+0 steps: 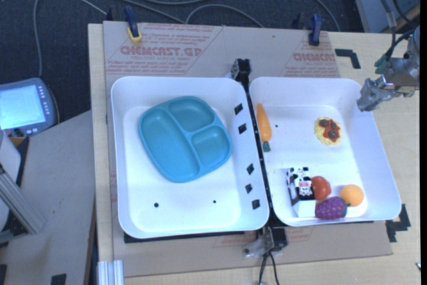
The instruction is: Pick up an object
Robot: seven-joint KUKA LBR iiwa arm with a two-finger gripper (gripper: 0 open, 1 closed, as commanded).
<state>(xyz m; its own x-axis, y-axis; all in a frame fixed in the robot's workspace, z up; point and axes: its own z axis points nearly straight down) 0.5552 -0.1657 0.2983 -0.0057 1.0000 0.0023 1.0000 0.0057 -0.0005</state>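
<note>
Because the orange ball (352, 195), purple grape bunch (331, 208), red tomato (320, 187) and black-and-white toy (301, 184) crowd 1 corner of the right white bin (373, 137), the grey gripper (369, 96), over the rim, may snag 2.

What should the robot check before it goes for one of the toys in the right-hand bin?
1. Gripper holds nothing between its fingers: cannot tell; it hangs over the right bin's far right rim.
2. An isolated target exists: ok; the toy pizza lies alone.
3. Toy carrot has room around it: not ok; it lies against the left wall.
4. Corner pile is easy to separate: not ok; toy cow, tomato, orange and purple grapes crowd together.
5. Blue divided plate is out of the way: ok; it sits in the left bin.
</note>
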